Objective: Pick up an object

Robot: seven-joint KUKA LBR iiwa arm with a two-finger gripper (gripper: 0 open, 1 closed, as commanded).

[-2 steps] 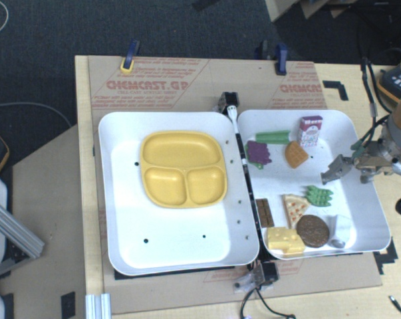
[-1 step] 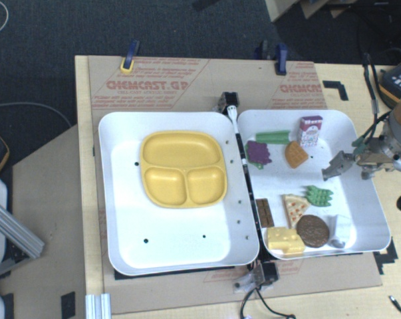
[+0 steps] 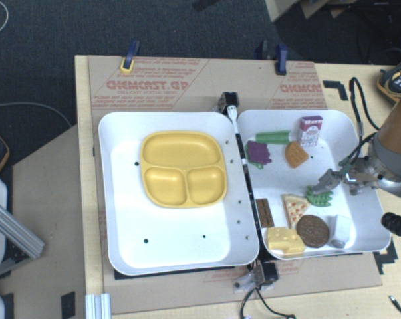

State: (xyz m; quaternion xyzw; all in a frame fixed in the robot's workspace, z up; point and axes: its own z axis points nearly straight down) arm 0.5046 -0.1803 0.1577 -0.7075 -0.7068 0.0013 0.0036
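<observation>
The right bin (image 3: 346,121) holds several toy foods. My gripper (image 3: 330,178) reaches in from the right and hangs low over the bin's right middle. It is just above and touching or nearly touching a green leafy piece (image 3: 317,197). Near that piece lie a pizza slice (image 3: 294,209), a round brown cookie (image 3: 313,230) and a yellow cheese block (image 3: 284,240). Farther back are a small milk carton (image 3: 310,131), an orange-brown piece (image 3: 296,155), purple grapes (image 3: 258,152) and a green vegetable (image 3: 272,137).
The left bin (image 3: 114,178) bears a yellow divided plate (image 3: 183,167). A chocolate bar (image 3: 263,212) lies along the right bin's left wall, and a pale clear item (image 3: 344,230) sits by the cookie. Cables run at the bench's right edge (image 3: 357,102).
</observation>
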